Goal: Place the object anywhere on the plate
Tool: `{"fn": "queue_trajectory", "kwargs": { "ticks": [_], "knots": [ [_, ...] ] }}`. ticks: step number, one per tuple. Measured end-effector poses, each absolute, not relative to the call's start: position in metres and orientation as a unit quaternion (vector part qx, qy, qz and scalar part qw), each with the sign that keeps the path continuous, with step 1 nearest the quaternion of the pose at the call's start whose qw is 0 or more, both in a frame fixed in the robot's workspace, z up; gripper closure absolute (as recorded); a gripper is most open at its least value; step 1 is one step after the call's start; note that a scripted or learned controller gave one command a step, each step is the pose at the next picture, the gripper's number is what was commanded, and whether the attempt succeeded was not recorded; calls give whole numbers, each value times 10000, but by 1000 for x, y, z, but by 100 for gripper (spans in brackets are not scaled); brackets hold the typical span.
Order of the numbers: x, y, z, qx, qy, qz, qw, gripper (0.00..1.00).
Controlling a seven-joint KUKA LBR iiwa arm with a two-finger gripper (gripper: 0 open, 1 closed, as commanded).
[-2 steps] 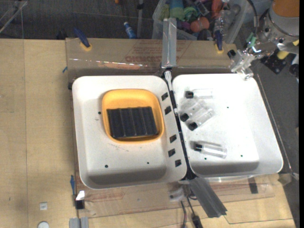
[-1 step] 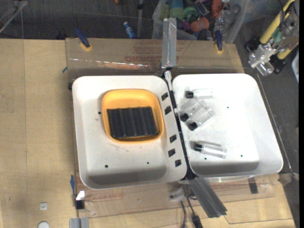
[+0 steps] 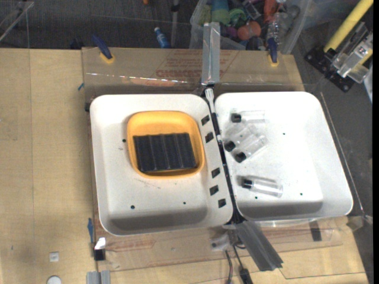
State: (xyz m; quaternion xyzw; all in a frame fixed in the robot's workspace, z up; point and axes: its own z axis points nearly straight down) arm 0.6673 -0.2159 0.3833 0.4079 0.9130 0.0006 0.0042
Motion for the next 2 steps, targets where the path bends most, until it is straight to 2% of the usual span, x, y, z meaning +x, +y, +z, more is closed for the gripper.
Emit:
{"fn": "queue_trajectory", "kwargs": {
  "ticks": [1,2],
  "knots": [
    [658,-222,389,3885,9215,4,23,100],
    [664,-221,386,2663,9639,3,39,100]
  ]
}}
